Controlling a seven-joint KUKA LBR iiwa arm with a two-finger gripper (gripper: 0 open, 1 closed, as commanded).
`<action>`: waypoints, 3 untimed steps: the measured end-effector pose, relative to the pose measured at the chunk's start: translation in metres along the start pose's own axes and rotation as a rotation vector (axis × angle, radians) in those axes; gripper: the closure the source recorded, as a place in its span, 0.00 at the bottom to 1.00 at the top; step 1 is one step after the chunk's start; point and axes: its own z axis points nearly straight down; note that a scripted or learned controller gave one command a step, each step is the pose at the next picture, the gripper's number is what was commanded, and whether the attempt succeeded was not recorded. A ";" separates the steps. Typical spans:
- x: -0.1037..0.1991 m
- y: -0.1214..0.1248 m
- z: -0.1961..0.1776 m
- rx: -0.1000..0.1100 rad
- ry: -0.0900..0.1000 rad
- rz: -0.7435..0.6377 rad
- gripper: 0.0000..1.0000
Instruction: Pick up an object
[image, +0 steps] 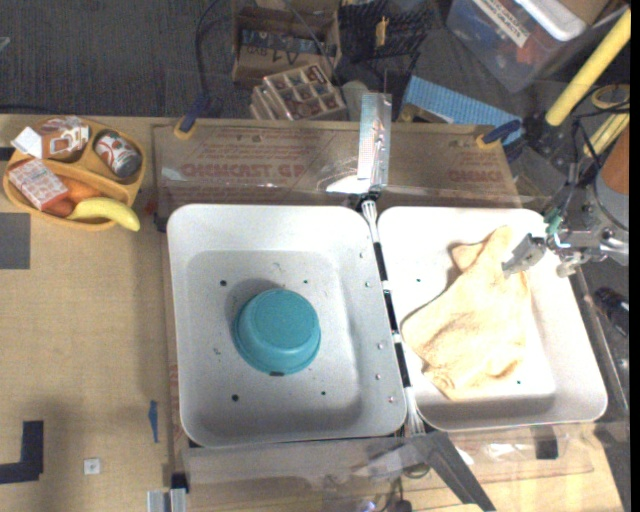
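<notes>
The surface (80, 330) is pale brown board, and on it two shallow white bins sit side by side, touching along their inner rims. The left bin (200, 240) holds a teal bowl (278, 331), turned upside down near the middle of its floor. The right bin (570, 395) holds a yellow cloth (470, 330), crumpled and spread over most of the floor. The cloth's long axis runs on a slant, from a bunched end at the near left of the bin up toward a narrow corner at the far right. That far corner lies right beside the end effector (545, 250), which reaches in over the bin's right rim at the far side. One metal finger (522, 258) slants down toward the cloth's corner; I cannot tell from here whether the fingers are apart or together, or whether they have any cloth between them.

Behind the bins lies a flat sheet of brown cardboard (250, 165) under clear film, with faint reddish lettering I cannot make out. At the far left corner of the surface sits a yellow tray (40, 205) with toy food in it, a banana (105, 211) along its near edge. Beyond the surface, boxes and cables clutter the dark floor.
</notes>
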 end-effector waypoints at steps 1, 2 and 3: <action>0.048 0.032 0.086 0.001 0.000 0.017 0.00; 0.056 -0.011 0.063 0.001 0.001 -0.052 0.00; 0.028 0.053 0.024 -0.003 -0.002 -0.028 0.00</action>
